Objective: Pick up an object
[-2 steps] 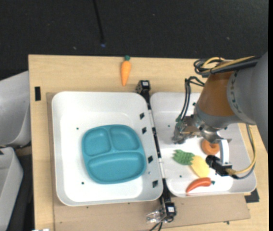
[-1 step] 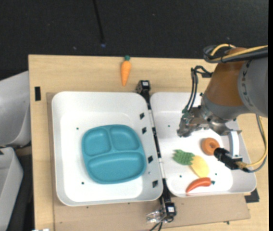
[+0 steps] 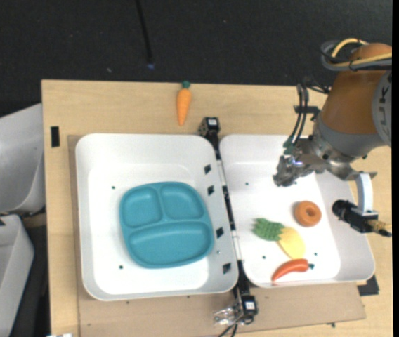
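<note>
Take the donut [image 3: 307, 213], toward the right bin's [image 3: 256, 149] right edge, across its ring: probably light, stiff plastic; the jaws' state you cannot tell.

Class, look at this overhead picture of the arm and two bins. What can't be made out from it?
Camera view: floor of the left bin under the plate, hidden by it.
Camera view: far corner of the right bin, covered by the arm.
Camera view: whether the gripper touches the bin floor; too blurred.
Camera view: black part between the bins' far ends; too small to identify.
</note>
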`<state>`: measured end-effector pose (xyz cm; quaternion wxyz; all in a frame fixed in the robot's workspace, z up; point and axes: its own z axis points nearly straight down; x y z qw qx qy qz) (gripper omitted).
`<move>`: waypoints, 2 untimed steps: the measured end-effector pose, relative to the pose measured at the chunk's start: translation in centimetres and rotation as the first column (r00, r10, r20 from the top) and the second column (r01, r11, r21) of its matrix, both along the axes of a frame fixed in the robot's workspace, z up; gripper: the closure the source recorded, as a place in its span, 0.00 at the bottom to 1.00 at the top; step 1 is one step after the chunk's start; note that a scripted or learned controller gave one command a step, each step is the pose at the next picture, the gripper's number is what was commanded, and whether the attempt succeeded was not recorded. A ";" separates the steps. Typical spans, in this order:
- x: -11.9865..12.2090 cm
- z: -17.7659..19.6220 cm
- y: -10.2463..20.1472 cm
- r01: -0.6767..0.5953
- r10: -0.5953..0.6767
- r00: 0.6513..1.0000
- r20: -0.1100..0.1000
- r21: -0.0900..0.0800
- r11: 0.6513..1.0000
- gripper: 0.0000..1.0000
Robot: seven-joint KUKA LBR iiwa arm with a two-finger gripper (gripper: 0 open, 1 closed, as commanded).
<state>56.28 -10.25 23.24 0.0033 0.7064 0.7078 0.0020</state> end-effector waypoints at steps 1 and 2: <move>0.2 4.2 -0.1 -0.001 0.001 1.000 -0.001 0.001 1.000 1.00; -1.3 3.6 4.0 -0.003 0.003 1.000 -0.007 0.002 1.000 1.00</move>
